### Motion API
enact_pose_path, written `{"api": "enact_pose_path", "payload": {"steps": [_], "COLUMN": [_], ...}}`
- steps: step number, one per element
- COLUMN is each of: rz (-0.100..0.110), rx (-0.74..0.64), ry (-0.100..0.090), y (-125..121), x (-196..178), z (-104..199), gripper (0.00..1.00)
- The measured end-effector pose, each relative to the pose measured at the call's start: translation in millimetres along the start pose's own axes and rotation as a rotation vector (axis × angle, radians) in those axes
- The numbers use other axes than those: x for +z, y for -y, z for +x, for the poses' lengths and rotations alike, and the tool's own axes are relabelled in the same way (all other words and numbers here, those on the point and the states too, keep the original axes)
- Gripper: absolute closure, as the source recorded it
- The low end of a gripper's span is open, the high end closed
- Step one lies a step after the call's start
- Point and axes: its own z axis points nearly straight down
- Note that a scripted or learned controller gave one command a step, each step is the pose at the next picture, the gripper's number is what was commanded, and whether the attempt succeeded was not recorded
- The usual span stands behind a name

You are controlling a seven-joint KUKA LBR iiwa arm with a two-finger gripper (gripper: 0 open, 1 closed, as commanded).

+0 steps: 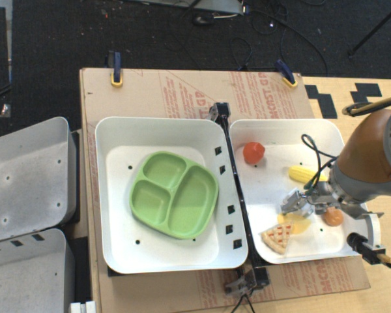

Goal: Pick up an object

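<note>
Reaching into the right bin (326,130) from the side, the arm sets its gripper (300,204) low over the cluster of small items near the front of that bin, so the step in hand looks like the approach just ahead of a grasp, with nothing yet lifted. How the pincer stands I cannot tell; it is a small metallic blur against the white floor. Directly below it lies a pale yellow piece (298,225), touching or just beside a pizza slice (278,238), and either seems the likeliest target. The next move, as I judge it, calls for a short straight descent onto one item alone, closing without nudging its neighbour, then a clean lift. Counting the right bin: one red tomato-like ball (253,152) near the back, one yellow corn-like piece (302,173), one orange ball (333,218) partly under the wrist, one pizza slice and one pale yellow piece. The left bin (111,175) holds one green divided plate (174,193).
</note>
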Motion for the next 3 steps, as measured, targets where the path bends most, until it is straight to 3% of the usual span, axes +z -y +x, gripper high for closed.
{"api": "enact_pose_path", "payload": {"steps": [1,3], "rz": [-0.002,-0.006], "rx": [0.001,-0.003], "ry": [0.001,0.003], "y": [-0.5,5.9], "x": [-10.6,-116.6], "z": [0.0,-5.9], "gripper": [1.0,1.0]}}
